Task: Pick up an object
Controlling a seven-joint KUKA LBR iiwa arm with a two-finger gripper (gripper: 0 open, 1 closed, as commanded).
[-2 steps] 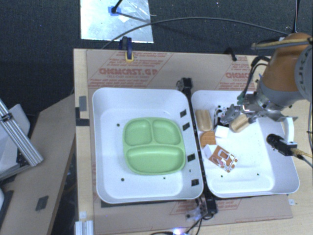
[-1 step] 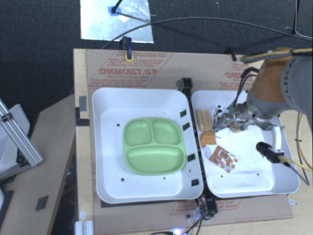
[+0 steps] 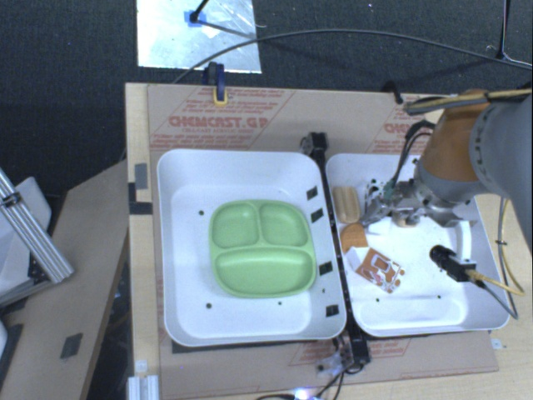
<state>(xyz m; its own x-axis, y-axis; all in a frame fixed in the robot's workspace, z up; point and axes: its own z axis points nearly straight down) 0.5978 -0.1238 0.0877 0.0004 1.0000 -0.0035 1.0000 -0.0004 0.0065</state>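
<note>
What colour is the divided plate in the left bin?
Plain light green; the plate shows best in the camera view.

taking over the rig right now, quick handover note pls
Gripper: low over the right bin, close beside the tan block; no object visibly held.
Things: tan block by that bin's left wall, orange piece just in front of it, patterned packet nearer the middle. Green divided plate lies in the left bin.
Done: no pick yet.
Left: grasp and lift one object.
</note>
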